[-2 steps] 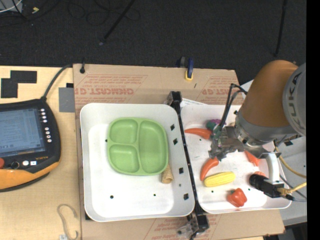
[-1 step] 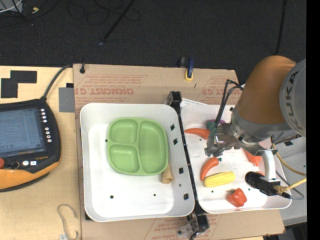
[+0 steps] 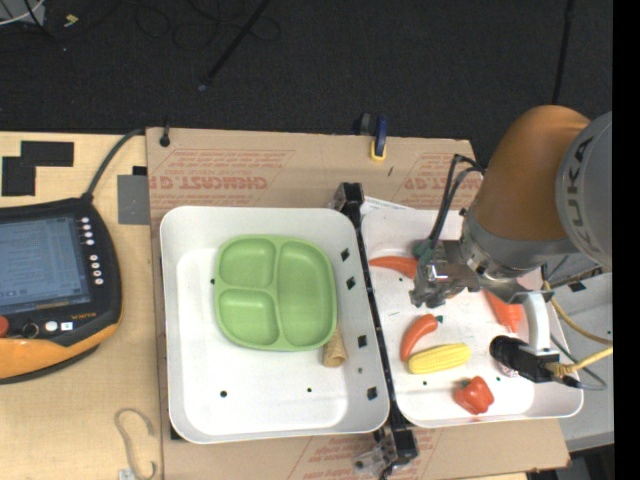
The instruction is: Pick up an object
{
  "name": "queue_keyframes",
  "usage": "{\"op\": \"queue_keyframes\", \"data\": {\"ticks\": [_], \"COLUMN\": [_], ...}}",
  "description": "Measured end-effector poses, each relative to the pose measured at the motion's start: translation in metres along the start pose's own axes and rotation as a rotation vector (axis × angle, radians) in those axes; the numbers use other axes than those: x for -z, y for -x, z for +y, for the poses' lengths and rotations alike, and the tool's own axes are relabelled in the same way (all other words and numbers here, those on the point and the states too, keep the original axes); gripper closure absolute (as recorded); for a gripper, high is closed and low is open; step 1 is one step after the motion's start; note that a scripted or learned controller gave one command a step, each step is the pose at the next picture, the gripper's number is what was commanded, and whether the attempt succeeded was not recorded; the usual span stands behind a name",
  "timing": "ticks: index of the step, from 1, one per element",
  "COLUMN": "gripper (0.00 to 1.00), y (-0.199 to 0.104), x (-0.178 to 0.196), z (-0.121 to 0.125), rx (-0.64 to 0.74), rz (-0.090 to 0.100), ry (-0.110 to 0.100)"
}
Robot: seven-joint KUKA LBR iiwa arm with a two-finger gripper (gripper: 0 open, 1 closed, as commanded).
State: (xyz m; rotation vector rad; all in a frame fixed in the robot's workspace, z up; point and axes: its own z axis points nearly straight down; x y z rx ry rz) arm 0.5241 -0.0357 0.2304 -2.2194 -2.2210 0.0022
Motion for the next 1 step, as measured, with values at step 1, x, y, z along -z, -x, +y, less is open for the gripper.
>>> {"op": "queue_keyframes", "data": {"ticks": [1], "gripper": [1.00], "y": [0.0003], "x": [0.0051], "z": [-0.0136], "rx": [-0.005], "rz": [0.001], "ry": [-0.002]}}
